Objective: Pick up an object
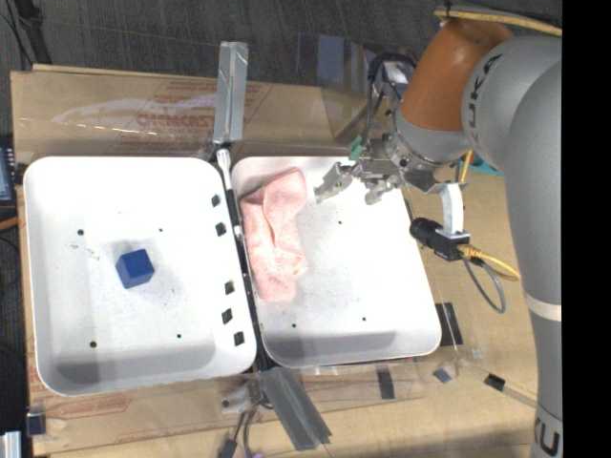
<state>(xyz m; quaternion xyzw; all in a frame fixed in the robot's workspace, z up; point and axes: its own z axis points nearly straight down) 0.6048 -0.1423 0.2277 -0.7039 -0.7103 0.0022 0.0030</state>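
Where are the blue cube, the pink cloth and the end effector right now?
Blue cube (136, 267): camera view, centre of its top face, in the left bin.
Pink cloth (275, 237): camera view, middle of the folded fabric, in the right bin.
End effector (351, 185): camera view, midway between its fingertips, above the right bin.

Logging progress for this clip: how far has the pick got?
Nothing looks picked yet. The pink cloth lies along the left side of the right bin, and the blue block sits in the left bin. The gripper hangs over the right bin's upper part, fingers spread with nothing between them. Grasping and lifting remain.
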